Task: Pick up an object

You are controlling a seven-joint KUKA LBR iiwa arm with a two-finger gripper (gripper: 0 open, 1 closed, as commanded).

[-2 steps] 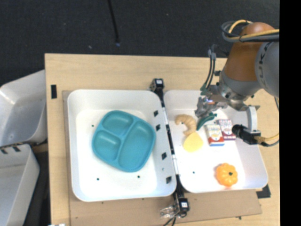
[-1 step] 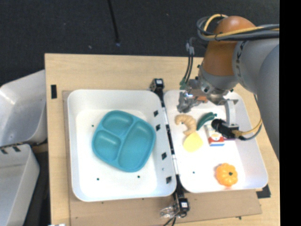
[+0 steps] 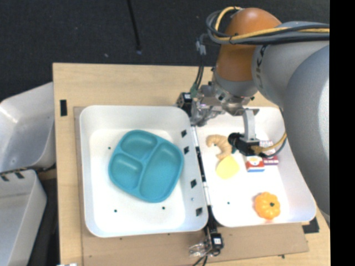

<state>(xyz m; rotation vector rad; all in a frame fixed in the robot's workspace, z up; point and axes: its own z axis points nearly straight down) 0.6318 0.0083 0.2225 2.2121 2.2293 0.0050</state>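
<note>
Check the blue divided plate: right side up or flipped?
Right side up. The blue divided plate in the left bin shows its three recessed compartments facing the camera, lying flat on the bin floor.

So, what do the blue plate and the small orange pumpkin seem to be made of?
The blue plate looks like molded plastic with a smooth matte finish: one even colour, rounded dividers forming three compartments. The orange pumpkin in the right bin seems to be plastic or rubber, probably a toy: a slightly glossy, bright, uniform colour with soft ribs. The view cannot settle whether it is hard or soft.
</note>
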